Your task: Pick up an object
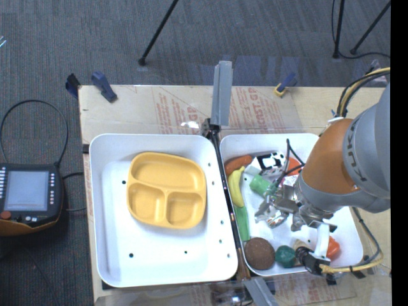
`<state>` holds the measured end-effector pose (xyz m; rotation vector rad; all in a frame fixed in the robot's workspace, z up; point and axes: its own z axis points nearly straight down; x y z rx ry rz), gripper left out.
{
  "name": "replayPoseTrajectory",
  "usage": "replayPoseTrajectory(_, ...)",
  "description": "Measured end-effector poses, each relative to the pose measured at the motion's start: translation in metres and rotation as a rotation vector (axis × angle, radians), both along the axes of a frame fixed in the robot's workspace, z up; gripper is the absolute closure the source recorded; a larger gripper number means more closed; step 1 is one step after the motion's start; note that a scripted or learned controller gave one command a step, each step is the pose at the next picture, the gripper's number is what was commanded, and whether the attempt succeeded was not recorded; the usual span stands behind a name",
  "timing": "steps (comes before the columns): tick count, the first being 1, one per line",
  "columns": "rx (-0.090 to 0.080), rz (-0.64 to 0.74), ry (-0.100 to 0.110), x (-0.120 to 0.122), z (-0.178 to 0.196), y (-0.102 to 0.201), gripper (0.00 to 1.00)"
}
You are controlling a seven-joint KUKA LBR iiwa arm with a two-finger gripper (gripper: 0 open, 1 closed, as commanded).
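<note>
The right bin (354, 233) holds several small objects. A yellow banana (236, 187) and a long green vegetable (243, 222) lie along its left wall. An orange carrot-like piece (237, 163) sits at the top left, with a green cup-like item (260, 185) below it. At the front are a brown round object (259, 252) and a teal lump (285, 255). My gripper (275, 213) hangs low over the bin's middle, just right of the green vegetable and below the green item. The orange-banded wrist (328, 164) hides what lies under it.
The left bin (115, 234) holds a yellow compartment plate (167, 190). A red and white item (326, 244) lies at the right bin's front right. A black and white item (271, 161) sits near its back wall. A grey post (222, 94) stands behind the bins, and a teach pendant (29, 193) lies on the floor to the left.
</note>
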<state>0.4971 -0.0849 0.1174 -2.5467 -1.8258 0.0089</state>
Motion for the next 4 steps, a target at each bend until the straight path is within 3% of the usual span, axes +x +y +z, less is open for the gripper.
replayPoseTrajectory(1,-0.003,-0.121,-0.002,0.057,0.003,-0.032,0.0)
replayPoseTrajectory(2,0.002,0.3,-0.001,0.036,-0.033,-0.03,0.0)
replayPoseTrajectory(3,0.005,0.295,0.005,0.034,-0.024,-0.031,1.0)
replayPoseTrajectory(4,-0.001,0.261,-0.014,0.054,0.153,0.043,1.0)
